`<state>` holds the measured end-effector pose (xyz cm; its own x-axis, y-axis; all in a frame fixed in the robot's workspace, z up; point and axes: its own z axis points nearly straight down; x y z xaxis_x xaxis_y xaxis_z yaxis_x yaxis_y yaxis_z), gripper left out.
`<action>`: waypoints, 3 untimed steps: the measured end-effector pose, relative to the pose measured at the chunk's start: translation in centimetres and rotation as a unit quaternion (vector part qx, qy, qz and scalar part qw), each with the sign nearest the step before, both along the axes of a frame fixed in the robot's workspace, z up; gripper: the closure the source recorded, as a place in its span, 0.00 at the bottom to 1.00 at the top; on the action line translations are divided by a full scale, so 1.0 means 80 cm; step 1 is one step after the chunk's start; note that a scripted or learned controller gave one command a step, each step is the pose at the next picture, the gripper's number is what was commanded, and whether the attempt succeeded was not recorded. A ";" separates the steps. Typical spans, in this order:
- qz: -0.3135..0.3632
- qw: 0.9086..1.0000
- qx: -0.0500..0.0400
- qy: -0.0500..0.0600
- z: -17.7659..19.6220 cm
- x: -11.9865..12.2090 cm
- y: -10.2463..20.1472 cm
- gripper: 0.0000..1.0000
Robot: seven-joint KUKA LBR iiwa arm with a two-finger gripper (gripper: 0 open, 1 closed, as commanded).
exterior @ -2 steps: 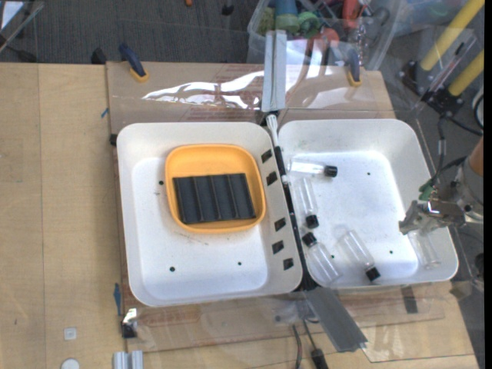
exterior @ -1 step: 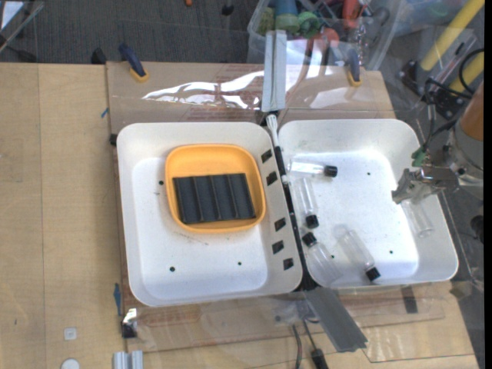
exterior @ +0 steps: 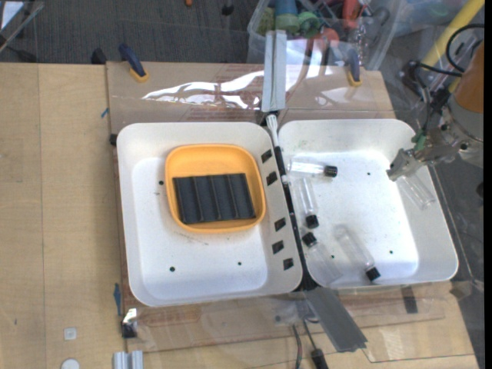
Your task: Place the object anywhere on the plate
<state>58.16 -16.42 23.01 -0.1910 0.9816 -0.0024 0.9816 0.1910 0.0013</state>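
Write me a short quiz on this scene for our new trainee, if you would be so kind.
1. True or false: the orange plate sits in the right bin.
2. What lies on the plate? A) a black ridged block B) a spoon C) a cup
3. Fill in: the clear tubes in the right bin have ___ caps.

Key: 1 false, it sits in the left bin; 2 A; 3 black.

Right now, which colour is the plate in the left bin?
Orange-yellow; the plate holds a dark ribbed insert. The camera view shows it best.
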 end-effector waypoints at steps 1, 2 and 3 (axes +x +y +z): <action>0.066 0.998 0.000 0.000 -0.034 0.077 0.011 1.00; 0.180 0.984 0.000 -0.001 0.104 0.109 0.006 1.00; 0.243 0.970 -0.001 -0.001 0.248 0.107 -0.075 1.00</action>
